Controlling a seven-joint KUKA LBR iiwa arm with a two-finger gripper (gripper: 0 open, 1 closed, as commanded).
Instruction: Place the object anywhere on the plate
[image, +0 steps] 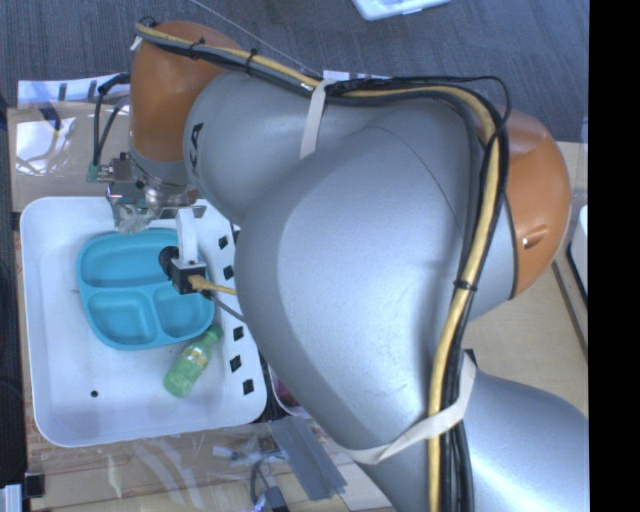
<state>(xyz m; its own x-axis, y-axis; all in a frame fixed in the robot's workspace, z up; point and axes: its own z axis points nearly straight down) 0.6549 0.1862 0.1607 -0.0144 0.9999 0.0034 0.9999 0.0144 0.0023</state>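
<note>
One white bin at the left of the frame holds a blue divided plate and, just below the plate's lower right edge, a small green bottle lying tilted on the bin floor, apart from the claw. The claw hangs over the plate's upper edge; whether it is open or closed cannot be told. The grey arm covers the frame's centre and right.

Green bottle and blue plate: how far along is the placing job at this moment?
Nothing looks done yet. The green bottle lies on the floor of the white bin, just off the lower edge of the blue divided plate, not on it. The gripper hangs over the plate's upper rim with no object seen in it. Picking up the bottle and placing it remain.
</note>
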